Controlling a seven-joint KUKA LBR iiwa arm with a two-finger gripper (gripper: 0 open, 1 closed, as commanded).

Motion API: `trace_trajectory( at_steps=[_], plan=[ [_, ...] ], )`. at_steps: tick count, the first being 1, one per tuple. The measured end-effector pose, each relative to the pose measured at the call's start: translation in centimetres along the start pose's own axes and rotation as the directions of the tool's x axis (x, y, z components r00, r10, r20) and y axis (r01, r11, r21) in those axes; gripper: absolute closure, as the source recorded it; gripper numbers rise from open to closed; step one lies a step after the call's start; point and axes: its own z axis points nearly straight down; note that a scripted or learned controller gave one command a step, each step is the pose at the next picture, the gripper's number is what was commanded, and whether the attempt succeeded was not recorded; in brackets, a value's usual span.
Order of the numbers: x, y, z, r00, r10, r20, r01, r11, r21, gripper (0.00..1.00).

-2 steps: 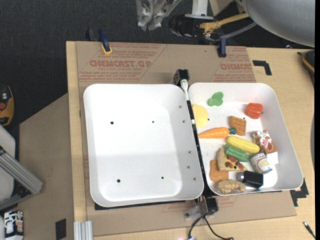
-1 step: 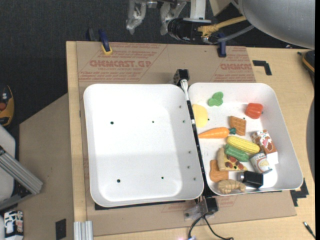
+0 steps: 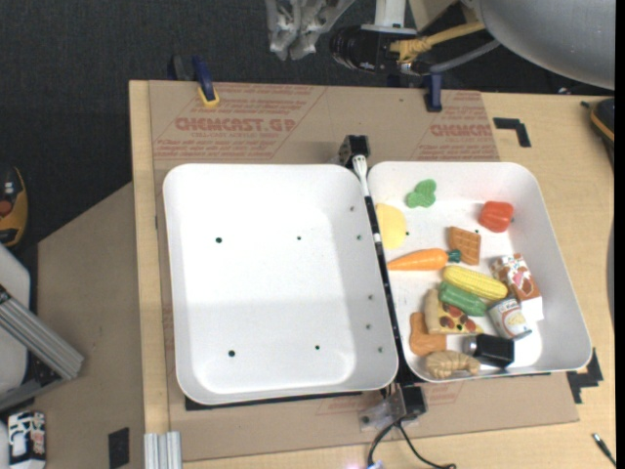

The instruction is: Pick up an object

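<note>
My gripper (image 3: pixel 298 22) hangs at the top of the view, above the dark floor and beyond the far edge of the worktop (image 3: pixel 293 115), well apart from both bins. It shows as a pale, translucent blur; whether it is open or closed I cannot tell, and nothing is seen held in it.

The left bin (image 3: pixel 195 291) shows a bare white floor with four small dark dots. The right bin (image 3: pixel 547 213) holds all the objects, which are toy foods crowded toward its near half.

Observed in the right bin:
- A green leafy piece (image 3: pixel 422 194) lies alone near the far wall.
- A red pepper (image 3: pixel 496 215) lies toward the far right, apart from the others.
- A pale yellow piece (image 3: pixel 391 227) rests against the left wall.
- An orange carrot (image 3: pixel 418 259) with a green tip lies just in front of it, pointing left.
- A brown waffle square (image 3: pixel 465 244) sits beside the carrot's green end.
- A yellow corn cob (image 3: pixel 474 283) with a green husk lies slantwise in the middle of the pile.
- A pizza slice (image 3: pixel 447 317) touches the corn on its near side.
- A small can (image 3: pixel 508 318) with a red label sits just right of the pizza slice.
- A black block (image 3: pixel 493 349) lies near the front wall, beside a tan lumpy piece (image 3: pixel 451 364).
</note>
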Motion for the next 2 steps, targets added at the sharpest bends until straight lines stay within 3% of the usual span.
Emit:
trace_trajectory(
  at_steps=[1,2],
  plan=[
    [0.0,0.0,0.1,1.0,0.0,0.0,0.0,1.0,0.002,0.0],
    [0.1,0.0,-1.0,1.0,-0.001,0.0,0.001,1.0,-0.003,1.0]
  ],
)
